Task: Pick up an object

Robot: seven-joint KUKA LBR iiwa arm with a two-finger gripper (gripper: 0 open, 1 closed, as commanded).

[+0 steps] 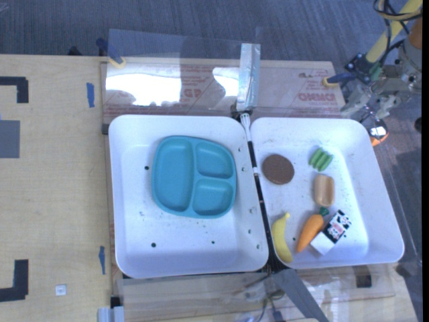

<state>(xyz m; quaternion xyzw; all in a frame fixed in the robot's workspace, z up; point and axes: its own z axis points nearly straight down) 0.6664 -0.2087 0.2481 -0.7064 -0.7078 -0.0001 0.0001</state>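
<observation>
The gripper hangs beyond the right bin's far right corner — whether open or closed, I cannot tell. A toy carrot lies near its front edge.

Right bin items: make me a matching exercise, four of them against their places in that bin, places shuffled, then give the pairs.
Things:
1. brown round disc
2. yellow toy banana
3. green ribbed toy vegetable
4. small black-and-white carton

Places:
A. near the bin's right side, towards the far edge
B. near corner by the divider
C. near edge, just right of the orange toy carrot
D. close to the divider, towards the far edge

Pairs: 1-D, 2-B, 3-A, 4-C
</observation>
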